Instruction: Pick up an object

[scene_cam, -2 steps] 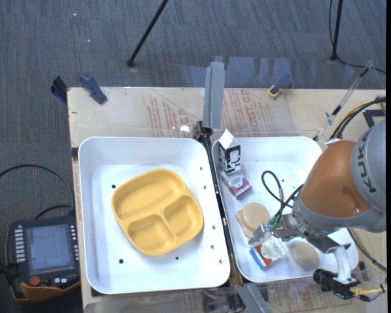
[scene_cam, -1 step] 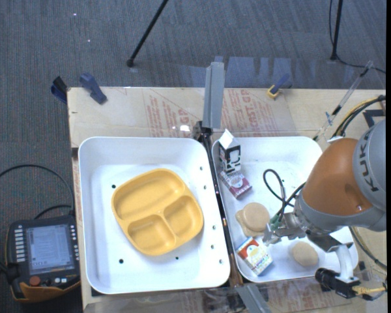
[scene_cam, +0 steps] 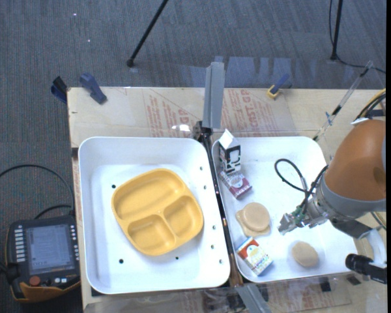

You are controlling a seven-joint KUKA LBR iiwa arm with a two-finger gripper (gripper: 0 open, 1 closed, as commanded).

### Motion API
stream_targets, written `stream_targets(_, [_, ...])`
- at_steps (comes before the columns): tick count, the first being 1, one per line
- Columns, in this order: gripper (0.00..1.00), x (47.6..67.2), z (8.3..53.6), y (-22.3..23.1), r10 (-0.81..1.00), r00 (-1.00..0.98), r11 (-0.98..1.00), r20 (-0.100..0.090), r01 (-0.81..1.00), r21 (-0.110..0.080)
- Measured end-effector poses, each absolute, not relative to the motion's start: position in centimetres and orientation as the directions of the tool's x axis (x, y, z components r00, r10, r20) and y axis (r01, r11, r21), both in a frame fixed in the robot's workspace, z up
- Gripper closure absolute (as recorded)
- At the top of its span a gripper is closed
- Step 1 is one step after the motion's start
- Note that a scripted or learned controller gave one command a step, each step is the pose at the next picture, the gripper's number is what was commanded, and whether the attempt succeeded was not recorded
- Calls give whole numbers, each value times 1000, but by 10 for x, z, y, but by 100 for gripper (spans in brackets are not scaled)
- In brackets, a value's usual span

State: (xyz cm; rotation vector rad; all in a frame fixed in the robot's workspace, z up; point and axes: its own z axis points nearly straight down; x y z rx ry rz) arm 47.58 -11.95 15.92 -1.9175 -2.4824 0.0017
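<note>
Left bin [scene_cam: 91, 175]: a yellow divided tray [scene_cam: 158, 210], rigid, light. Right bin [scene_cam: 313, 150]: milk carton [scene_cam: 230, 158], pink packet [scene_cam: 238, 186], round tan bread piece [scene_cam: 254, 218], small snack box [scene_cam: 255, 255], oval bun [scene_cam: 305, 254]. The bread piece, likely light and soft, suits an edge-to-edge grasp. Gripper [scene_cam: 293, 222], just beside it, empty; its opening cannot be told. The counter [scene_cam: 150, 113] stands on grey carpet [scene_cam: 52, 31].

My claw [scene_cam: 290, 222] hangs low over the right bin [scene_cam: 313, 150], between a tan round cookie [scene_cam: 255, 218] and a paler oval piece [scene_cam: 305, 253] near the bin's front edge. A small red carton [scene_cam: 255, 255] lies at the front left corner; a milk carton [scene_cam: 231, 163] lies along the left wall. The left bin [scene_cam: 94, 175] holds a yellow divided tray [scene_cam: 157, 210].
</note>
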Motion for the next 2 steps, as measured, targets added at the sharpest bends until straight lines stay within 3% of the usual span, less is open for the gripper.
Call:
stream_targets(1, [100,475,125,-173,962,-272,272,3,962,-3])
stream_targets(2, [100,492,134,-212,925,-380,380,3,925,-2])
